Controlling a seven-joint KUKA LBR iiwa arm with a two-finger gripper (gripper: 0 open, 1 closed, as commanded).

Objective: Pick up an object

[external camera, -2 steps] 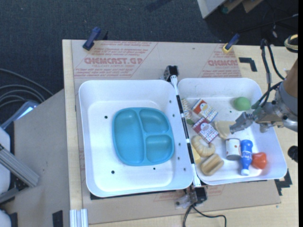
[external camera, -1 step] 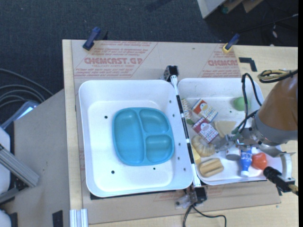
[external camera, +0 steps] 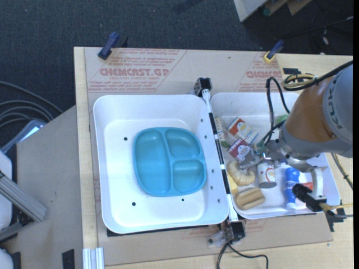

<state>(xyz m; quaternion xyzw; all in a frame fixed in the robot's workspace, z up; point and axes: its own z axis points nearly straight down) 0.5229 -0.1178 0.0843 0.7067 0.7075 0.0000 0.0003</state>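
The things you could pick lie crowded in the right bin [external camera: 331, 190]: a pale ring-shaped piece [external camera: 242, 176], a tan bread-roll shape [external camera: 250, 198], a red-and-white packet [external camera: 241, 132] and a blue-capped tube [external camera: 291, 185]. The gripper [external camera: 259, 159] hangs low over the middle of this clutter, just beside the ring; whether it is clenched or released you cannot tell. To grasp cleanly, aim at one piece with free space around it, such as the roll. The left bin [external camera: 112, 114] holds a blue divided tray [external camera: 169, 161]. Both bins sit on a board-covered surface [external camera: 168, 66].
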